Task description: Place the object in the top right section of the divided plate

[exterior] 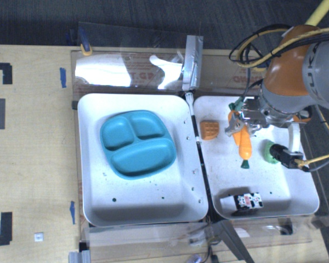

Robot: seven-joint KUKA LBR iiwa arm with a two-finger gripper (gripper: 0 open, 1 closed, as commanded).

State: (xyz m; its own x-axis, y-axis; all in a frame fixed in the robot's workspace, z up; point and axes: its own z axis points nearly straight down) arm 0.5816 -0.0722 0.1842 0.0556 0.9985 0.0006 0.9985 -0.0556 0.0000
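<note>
1 plate [136, 143], 1 carrot [244, 143], 2 bins [93, 201]

1. The pale wooden bench [33, 163] carries two shallow white plastic bins side by side, their inner walls touching.
2. The left bin [93, 201] sits near the middle of the bench; the right bin [301, 199] lies toward its right end.
3. Short strips of blue tape [62, 77] and black angular markings [1, 73] lie on the bare wood left of the bins.
4. A clear plastic sheet [126, 70] with a metal strip [192, 62] stands along the bins' far side.
</note>
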